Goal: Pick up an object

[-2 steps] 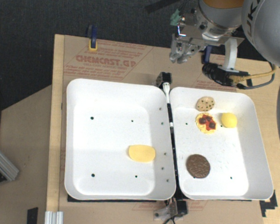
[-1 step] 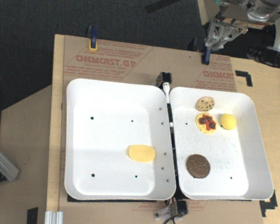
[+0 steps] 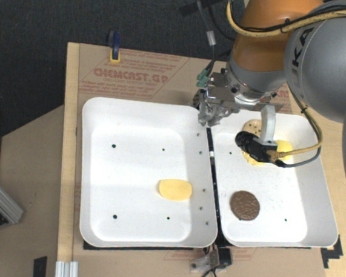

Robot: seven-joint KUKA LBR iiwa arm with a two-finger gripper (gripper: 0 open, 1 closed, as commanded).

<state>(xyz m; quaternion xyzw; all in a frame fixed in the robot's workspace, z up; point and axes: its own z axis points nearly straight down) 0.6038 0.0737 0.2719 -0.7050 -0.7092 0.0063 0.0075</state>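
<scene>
Camera view looks down on a brown board (image 3: 136, 73) with red letters on it, and a small blue and yellow clamp (image 3: 114, 45) sits on its far edge. Two white bins lie side by side on the board.

On the left is the left bin (image 3: 98, 158). A soft yellow oval thing (image 3: 175, 190) lies flat in it, toward the near right part, close to the wall that the two bins share. A few tiny dark dots mark the bin floor around it.

Next comes the right bin (image 3: 313, 203). A round brown disc (image 3: 245, 206) lies flat on its floor, near the front and toward the left side. Farther back in this bin is another yellow thing (image 3: 283, 149), partly hidden by black parts of the arm and a yellow cable.

The big grey arm (image 3: 339, 53) with its orange band comes in from the top right. Its gripper (image 3: 210, 117) hangs at the far end of the line where the two bins meet. I cannot tell how wide it is or if anything is in it, because the wrist covers it from above.

The yellow oval is nearer to us than the gripper and a little to its left, well apart from it. The brown disc is nearer to us and to the gripper's right, also well apart. The hidden yellow thing is just to the gripper's right.
</scene>
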